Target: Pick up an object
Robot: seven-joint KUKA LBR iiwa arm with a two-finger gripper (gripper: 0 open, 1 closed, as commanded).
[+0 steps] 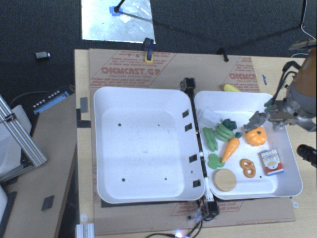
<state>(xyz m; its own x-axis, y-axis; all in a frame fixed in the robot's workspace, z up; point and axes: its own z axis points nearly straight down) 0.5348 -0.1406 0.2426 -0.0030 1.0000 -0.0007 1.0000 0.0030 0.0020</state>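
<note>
The right bin (pixel 287 182) holds several toy foods. Among them are an orange pumpkin (pixel 255 137), a carrot (pixel 230 149), a pretzel (pixel 247 167), a small red and white box (pixel 271 161) and a round tan disc (pixel 225 179). Green vegetables (pixel 224 129) lie near the bin's middle, with a pale clear item (pixel 210 116) behind them. My gripper (pixel 258 119) reaches in from the right and hangs just above and behind the pumpkin. Nothing can be seen in its grasp.
The left bin (pixel 143 143) sits beside the right one, with black clips (pixel 190 128) along the shared edge. A yellow banana (pixel 231 88) rests at the right bin's back rim. Cardboard lies under both bins. A metal plate (pixel 118 13) lies beyond.
</note>
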